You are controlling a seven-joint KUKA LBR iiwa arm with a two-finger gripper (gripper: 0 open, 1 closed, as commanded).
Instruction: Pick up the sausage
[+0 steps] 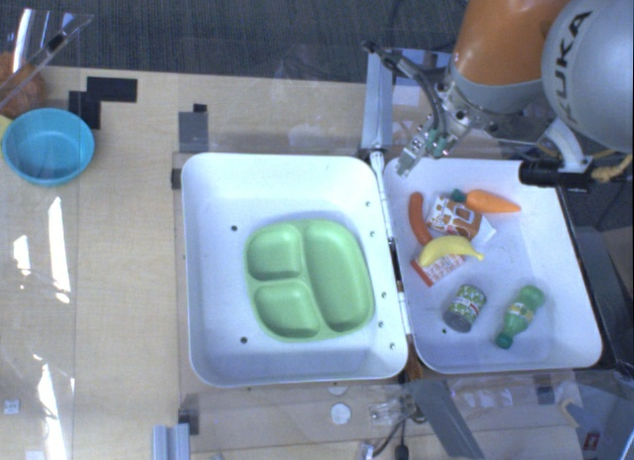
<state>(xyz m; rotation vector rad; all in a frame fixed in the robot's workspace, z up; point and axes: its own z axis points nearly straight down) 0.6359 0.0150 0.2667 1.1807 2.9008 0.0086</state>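
Note:
The sausage point(418, 218), a short red-orange link, lies in the right bin point(580, 344) near its left wall, pointing away from me. A snack packet point(455, 218) sits against its right side and a banana point(451, 250) lies just in front of it. My gripper point(422, 155) hangs over the bin's far left corner, a little beyond the sausage and apart from it. It stands open with nothing between its fingers.
A carrot point(492, 202), a small can point(464, 306) and a green bottle point(519, 315) also lie in the right bin. The left bin point(208, 250) holds a green divided plate point(309, 278). A blue bowl point(48, 146) stands at the bench's far left.

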